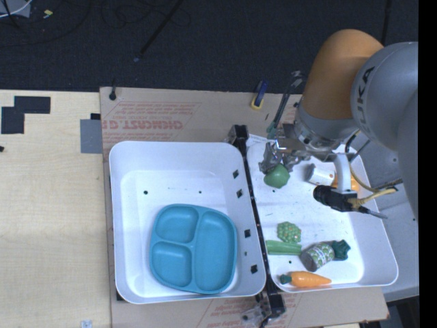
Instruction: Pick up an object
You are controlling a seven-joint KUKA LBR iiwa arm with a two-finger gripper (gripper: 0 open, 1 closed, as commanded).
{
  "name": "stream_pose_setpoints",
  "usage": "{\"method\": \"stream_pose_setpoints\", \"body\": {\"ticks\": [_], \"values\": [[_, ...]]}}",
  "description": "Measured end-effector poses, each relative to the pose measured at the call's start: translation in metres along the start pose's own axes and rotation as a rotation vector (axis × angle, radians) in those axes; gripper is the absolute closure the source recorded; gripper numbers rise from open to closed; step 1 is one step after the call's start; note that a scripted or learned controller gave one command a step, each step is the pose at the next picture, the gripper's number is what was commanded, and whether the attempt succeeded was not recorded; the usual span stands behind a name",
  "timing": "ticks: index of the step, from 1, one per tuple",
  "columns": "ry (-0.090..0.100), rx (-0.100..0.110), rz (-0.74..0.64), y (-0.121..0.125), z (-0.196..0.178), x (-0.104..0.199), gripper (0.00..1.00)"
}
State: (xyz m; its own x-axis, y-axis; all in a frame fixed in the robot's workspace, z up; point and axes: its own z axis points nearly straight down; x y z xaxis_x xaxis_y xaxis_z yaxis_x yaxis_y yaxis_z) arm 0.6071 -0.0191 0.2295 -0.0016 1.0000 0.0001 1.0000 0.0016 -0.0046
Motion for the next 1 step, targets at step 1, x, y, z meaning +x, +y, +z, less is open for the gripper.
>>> {"method": "stream_pose_setpoints", "body": {"ticks": [1], "values": [[-0.001,-0.002,0.003,0.0105,0.0105,-0.0122,1.0]]}}
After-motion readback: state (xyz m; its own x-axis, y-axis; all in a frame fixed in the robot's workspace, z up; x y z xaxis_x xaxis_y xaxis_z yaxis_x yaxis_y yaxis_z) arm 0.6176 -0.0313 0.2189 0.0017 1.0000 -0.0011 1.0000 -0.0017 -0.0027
